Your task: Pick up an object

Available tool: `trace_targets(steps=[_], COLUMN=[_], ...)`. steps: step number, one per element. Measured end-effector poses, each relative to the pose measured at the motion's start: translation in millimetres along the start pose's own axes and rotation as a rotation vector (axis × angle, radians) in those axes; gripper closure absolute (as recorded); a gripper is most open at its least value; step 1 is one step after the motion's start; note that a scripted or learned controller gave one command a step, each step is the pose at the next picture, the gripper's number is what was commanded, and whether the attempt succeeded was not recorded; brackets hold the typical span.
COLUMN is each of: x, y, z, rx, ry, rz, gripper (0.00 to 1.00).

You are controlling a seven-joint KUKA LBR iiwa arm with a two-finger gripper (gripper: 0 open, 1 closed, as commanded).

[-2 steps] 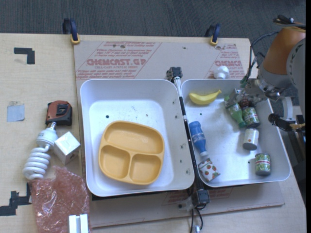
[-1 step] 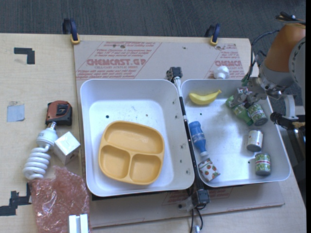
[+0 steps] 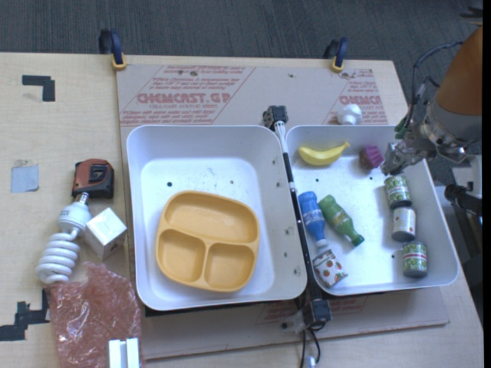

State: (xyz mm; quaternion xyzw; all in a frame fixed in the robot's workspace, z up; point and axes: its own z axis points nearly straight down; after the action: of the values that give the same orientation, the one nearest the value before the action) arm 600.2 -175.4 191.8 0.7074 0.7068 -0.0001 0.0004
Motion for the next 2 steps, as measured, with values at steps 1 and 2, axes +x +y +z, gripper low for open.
trace_targets(steps=[1, 2], x=[0, 17], y=[0, 5], z=[0, 99], rx=[0.000, 0.001], ry=[0.000, 0.000], rz=[0.000, -0.001], gripper=[0.00, 0.00])
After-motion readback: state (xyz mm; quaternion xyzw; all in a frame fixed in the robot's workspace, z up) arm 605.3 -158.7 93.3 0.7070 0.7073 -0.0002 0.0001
